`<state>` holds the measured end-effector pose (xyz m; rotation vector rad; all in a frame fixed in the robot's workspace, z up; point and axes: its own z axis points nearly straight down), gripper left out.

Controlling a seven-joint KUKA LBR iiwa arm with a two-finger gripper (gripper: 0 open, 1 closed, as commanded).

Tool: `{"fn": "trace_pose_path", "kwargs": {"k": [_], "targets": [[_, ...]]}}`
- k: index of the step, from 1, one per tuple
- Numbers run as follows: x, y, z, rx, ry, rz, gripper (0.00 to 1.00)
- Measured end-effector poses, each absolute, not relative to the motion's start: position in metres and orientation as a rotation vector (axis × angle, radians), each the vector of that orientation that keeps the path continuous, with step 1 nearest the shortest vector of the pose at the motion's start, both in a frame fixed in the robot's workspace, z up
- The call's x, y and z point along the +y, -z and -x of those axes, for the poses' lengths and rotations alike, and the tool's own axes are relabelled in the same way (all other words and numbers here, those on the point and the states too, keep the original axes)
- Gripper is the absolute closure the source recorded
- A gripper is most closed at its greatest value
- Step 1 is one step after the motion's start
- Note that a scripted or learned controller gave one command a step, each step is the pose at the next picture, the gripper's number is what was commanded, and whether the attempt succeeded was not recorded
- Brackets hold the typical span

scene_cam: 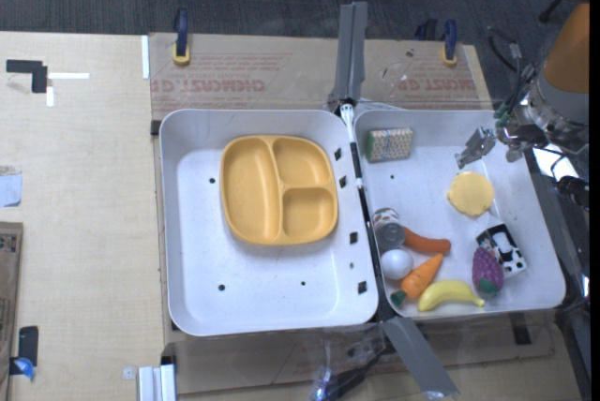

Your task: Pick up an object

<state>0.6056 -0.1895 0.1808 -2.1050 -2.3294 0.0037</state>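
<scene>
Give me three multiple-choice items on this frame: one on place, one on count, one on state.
1. Where does the yellow divided plate lie?
A. In the left bin
B. In the right bin
C. On the bench outside the bins

2. How many carrots are in the right bin?
A. None
B. One
C. Two

3. How does the gripper stand relative to the pale yellow disc?
A. It grips the disc
B. It sits above the disc in the view, with nothing seen between its fingers
C. It is over the left bin

Answers:
1 A, the plate rests inside the left bin.
2 C, one carrot lies across above another carrot, near the banana.
3 B, the gripper is at the right bin's upper right, and the disc lies apart on the bin floor.
</scene>
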Motion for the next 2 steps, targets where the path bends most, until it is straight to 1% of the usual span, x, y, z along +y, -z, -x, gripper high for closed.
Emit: {"fn": "trace_pose_path", "kwargs": {"k": [1,2], "targets": [[-0.2036,-0.0911,-0.5651,-2.451,-0.001,1.963,0.00],[-0.2047,-0.0995,-0.5651,-2.448,-0.001,1.969,1.00]]}}
